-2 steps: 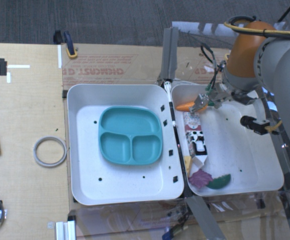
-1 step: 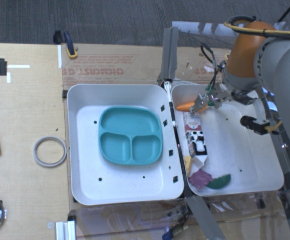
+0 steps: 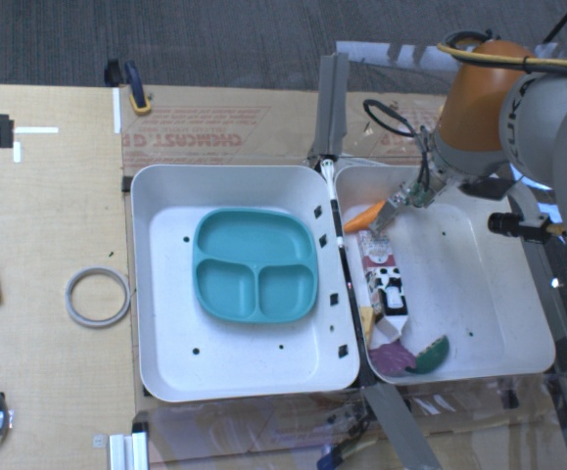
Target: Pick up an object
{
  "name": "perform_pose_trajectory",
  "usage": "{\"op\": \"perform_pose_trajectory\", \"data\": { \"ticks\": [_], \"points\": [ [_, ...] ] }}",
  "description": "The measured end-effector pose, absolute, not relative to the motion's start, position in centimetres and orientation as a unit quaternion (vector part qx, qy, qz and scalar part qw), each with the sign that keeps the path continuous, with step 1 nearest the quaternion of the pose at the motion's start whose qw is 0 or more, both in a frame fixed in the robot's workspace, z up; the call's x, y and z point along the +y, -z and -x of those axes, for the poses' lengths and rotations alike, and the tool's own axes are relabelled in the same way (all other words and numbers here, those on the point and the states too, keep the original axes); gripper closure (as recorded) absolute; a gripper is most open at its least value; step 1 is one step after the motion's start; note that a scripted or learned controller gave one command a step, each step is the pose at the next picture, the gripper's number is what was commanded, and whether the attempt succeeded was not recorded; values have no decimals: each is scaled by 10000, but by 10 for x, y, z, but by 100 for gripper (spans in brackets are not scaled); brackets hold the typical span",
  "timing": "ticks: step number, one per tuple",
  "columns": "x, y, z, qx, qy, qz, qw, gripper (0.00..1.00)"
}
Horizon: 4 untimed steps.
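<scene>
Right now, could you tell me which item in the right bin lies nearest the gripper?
The orange carrot-like piece, right beside the gripper; the purple piece and green piece lie at the bin's near end.

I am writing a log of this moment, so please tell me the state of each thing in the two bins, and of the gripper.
Teal plate: flat, right way up, in the left bin.
Orange piece: lying at the right bin's left wall, beside the gripper.
Black-and-white packet: lying flat.
Purple thing: lying at near corner.
Green thing: lying beside it.
</scene>
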State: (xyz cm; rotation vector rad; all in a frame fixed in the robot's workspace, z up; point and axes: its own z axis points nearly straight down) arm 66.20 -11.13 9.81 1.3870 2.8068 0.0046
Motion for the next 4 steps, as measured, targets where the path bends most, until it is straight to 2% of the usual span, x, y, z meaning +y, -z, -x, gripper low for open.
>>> {"op": "perform_pose_trajectory", "data": {
  "ticks": [1,2,3,4],
  "points": [
    [-120,-110,-662,8950,39,-4460,105,100],
    [-59,-192,-645,8471,0,-5315,12,100],
    [-60,-192,-645,8471,3,-5315,8,0],
    [-59,-191,-586,8287,7,-5597,-3,0]
  ]
}}
